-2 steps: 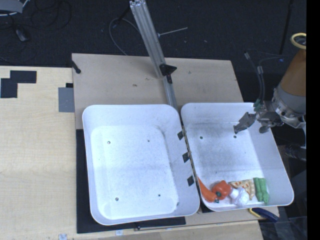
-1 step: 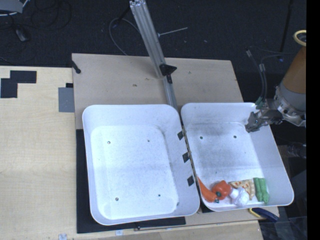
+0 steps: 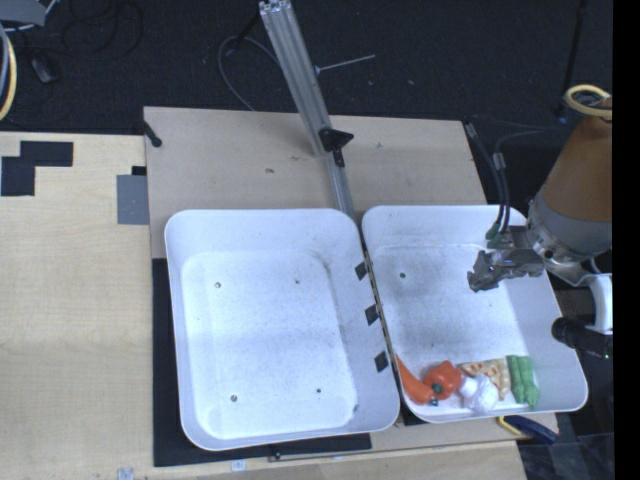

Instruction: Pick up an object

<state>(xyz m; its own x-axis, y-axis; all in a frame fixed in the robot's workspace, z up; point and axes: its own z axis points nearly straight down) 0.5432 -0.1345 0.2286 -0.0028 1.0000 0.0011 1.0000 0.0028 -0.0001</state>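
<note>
Your gripper (image 3: 487,271) hangs at 3 o'clock over the right bin (image 3: 440,230); its grip state cannot be told. The toys (image 3: 470,380) lie heaped at 5 o'clock, well apart from it. Picking up seems not yet begun.

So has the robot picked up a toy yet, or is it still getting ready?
Nothing looks picked up yet. The toys, an orange one, a white one and a green one, all lie in a heap at the near edge of the right bin. The hand is over that bin's far right part, away from the heap. Left to do: reach a toy, grab it, lift it.
</note>
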